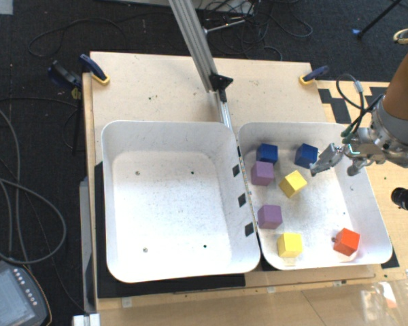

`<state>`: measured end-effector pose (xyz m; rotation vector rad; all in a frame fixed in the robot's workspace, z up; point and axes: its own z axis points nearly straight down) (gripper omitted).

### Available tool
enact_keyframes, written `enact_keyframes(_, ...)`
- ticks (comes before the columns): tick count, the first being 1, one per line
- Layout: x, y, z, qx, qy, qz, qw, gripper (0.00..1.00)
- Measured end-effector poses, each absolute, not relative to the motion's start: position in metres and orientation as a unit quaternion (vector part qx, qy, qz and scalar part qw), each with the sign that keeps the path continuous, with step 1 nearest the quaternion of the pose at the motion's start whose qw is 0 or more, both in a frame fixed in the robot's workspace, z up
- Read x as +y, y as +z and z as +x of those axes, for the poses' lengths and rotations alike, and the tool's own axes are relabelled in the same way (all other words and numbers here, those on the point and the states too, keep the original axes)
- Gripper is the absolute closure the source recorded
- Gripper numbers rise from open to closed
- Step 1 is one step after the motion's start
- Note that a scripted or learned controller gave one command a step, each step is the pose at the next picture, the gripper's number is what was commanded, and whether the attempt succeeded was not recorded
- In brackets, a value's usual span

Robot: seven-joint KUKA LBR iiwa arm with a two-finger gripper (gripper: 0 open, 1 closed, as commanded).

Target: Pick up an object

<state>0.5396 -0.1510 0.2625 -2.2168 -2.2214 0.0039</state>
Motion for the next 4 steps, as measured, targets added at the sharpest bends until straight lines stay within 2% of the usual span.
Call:
enact_keyframes(1,-0.151,0.265,0.540,-0.707,0.0001,-0.707,0.000,0.00)
enact_keyframes(2,-0.157,0.203,0.543,-0.707,0.0019,-0.708,0.002,0.00)
enact_keyframes(4,-0.146,0.097,0.537,-0.707,0.0016,-0.707,0.002,0.00)
